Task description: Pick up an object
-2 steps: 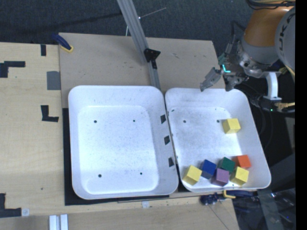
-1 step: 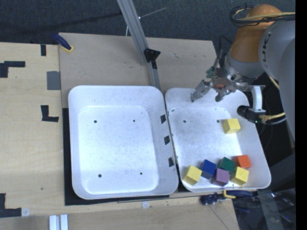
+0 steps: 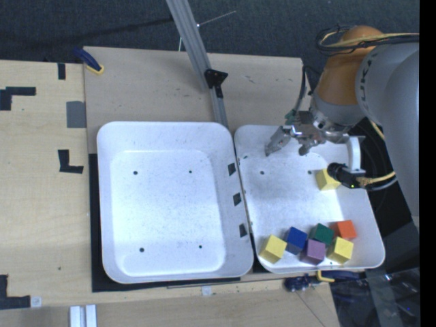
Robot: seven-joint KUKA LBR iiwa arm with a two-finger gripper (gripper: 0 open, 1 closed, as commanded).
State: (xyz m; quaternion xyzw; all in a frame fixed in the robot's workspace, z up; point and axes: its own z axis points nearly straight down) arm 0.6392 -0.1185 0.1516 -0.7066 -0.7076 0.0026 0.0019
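Grey arm (image 3: pixel 381 80) reached in from 3 o'clock, orange band above wrist | pincer (image 3: pixel 289 144) hung over right bin (image 3: pixel 272 189) at its 12 o'clock end, fingers spread, gripping nothing | yellow cube (image 3: pixel 326 180) lay at pincer's 4 o'clock | six cubes (image 3: pixel 310 242) clustered at bin's 6 o'clock.

Two white bins (image 3: pixel 167 131) sit on a pale tan bench (image 3: pixel 41 182), each speckled with faint dark flecks and a few black dots. In the right bin's near corner lie a yellow cube (image 3: pixel 274 248), a blue cube (image 3: pixel 296 239), a green one (image 3: pixel 321 234), a purple one (image 3: pixel 315 251), an orange one (image 3: pixel 346 229) and a second yellow one (image 3: pixel 342 250). A third yellow cube (image 3: pixel 326 180) lies alone further back. The arm (image 3: pixel 392 80) is grey with an orange band (image 3: pixel 340 80). Black tape marks (image 3: pixel 67 161) dot the bench's left side, beside a grey patch (image 3: pixel 75 114).
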